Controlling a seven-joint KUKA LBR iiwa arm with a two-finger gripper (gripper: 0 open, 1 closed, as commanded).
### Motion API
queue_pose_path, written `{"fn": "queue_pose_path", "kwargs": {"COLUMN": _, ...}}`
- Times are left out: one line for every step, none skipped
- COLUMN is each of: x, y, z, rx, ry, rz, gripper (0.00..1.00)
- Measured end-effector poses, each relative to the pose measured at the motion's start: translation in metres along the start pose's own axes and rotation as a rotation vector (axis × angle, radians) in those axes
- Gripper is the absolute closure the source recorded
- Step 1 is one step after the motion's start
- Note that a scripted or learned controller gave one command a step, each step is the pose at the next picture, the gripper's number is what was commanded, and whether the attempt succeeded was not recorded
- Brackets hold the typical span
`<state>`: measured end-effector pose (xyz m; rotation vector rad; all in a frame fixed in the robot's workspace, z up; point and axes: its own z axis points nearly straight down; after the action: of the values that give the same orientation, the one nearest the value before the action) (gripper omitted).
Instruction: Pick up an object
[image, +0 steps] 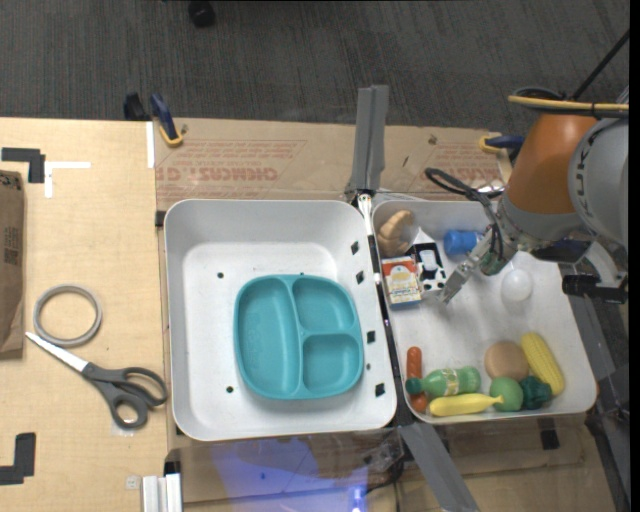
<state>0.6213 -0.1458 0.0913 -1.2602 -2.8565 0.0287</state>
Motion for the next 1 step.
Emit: {"fn": "queue_pose_path", "kwargs": {"x": 0.0026, "y": 0.0108, "z": 0.0040, "rx": 0.052, "ry": 0.024, "rz": 0.195, "gripper": 0.00}}
